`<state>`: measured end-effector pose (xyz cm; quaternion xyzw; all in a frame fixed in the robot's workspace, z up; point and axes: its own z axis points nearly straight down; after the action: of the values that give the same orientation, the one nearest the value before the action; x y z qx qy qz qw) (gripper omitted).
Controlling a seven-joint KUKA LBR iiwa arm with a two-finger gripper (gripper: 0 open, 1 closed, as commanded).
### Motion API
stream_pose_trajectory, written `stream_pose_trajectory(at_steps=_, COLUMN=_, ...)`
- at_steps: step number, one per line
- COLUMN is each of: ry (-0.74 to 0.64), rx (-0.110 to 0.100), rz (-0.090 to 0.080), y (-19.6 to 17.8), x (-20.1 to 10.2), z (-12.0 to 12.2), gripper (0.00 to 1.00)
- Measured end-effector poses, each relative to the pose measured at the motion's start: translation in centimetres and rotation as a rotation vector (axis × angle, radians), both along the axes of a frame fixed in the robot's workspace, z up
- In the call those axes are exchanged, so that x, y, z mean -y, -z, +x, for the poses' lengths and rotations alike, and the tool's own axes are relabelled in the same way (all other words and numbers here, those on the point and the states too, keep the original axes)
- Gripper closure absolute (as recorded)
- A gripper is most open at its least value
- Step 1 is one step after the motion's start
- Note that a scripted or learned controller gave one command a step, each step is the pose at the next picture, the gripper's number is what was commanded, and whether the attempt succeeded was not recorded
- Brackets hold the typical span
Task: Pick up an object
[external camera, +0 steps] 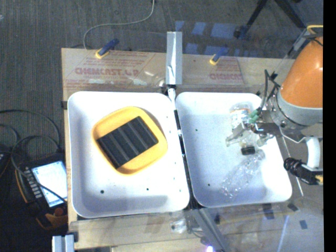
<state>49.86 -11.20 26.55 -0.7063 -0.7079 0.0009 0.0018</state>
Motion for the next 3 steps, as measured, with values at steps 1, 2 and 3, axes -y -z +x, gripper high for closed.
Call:
stream_pose_trajectory(at_steps=1, ry=-0.022, rx=0.001, rz=0.000, y=8.4, x=5.8, z=5.6, gripper=0.00)
stream_pose_trajectory(at_steps=2, ry=0.083, rx=0.003, rz=0.000, y=17.1, x=9.0, z=8.1, gripper=0.00)
stream_pose_trajectory(at_steps=3, ry=0.083, rx=-0.003, rz=0.003, y=16.3, x=9.0, z=8.0, gripper=1.00)
